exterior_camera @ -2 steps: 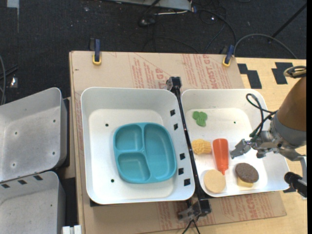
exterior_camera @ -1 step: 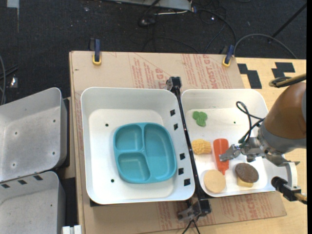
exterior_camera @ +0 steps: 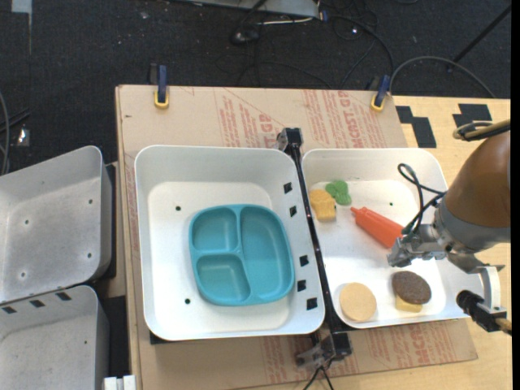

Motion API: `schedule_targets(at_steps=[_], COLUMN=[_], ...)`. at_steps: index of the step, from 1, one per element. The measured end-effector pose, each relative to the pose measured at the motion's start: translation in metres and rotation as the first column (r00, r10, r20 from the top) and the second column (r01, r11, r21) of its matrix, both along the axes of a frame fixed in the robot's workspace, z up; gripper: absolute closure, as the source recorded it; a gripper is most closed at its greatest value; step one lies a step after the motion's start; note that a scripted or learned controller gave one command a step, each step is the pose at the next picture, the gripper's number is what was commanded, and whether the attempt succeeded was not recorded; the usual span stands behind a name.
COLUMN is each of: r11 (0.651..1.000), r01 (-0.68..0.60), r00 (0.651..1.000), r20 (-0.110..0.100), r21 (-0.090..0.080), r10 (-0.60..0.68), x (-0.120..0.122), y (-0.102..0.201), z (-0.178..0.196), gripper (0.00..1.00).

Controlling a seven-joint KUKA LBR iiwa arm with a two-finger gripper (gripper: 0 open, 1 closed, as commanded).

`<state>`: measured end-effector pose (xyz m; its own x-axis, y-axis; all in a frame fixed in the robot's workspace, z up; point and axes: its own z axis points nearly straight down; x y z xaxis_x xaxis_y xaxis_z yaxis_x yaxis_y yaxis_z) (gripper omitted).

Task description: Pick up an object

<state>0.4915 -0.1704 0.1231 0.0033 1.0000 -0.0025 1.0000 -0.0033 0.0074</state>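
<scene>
- Nothing is looking lifted yet: every item in the right bin [exterior_camera: 431, 169] is lying on the bin floor, so the pick is reading as not yet done.
- The gripper [exterior_camera: 404, 250] is hanging low over the right bin, just beside the lower end of the orange carrot-like piece [exterior_camera: 375, 224] and just above the brown round piece [exterior_camera: 411, 287]; whether its fingers are apart or together I cannot tell.
- The likeliest targets are sitting close by: the carrot-like piece touching or nearly touching the gripper, the brown piece near the bin's front rim.
- The tan disc [exterior_camera: 357, 301] is crowding the front rim; the yellow block [exterior_camera: 324, 205] and green piece [exterior_camera: 338, 191] are sitting by the divider wall.
- Open room is lying in the bin's middle and back.
- The left bin [exterior_camera: 162, 169] is holding a teal divided plate [exterior_camera: 241, 254], well apart.
</scene>
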Motion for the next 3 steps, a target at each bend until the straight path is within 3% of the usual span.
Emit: schedule_targets(at_steps=[2, 3], r11=[1.0, 1.0], r01=[-0.006, -0.006], r00=[1.0, 1.0], r20=[-0.004, -0.005], r21=[0.001, 0.001], r10=[0.006, 0.006], x=[0.008, 0.009], y=[-0.005, -0.005], z=[0.106, 0.131], gripper=[1.0, 1.0])
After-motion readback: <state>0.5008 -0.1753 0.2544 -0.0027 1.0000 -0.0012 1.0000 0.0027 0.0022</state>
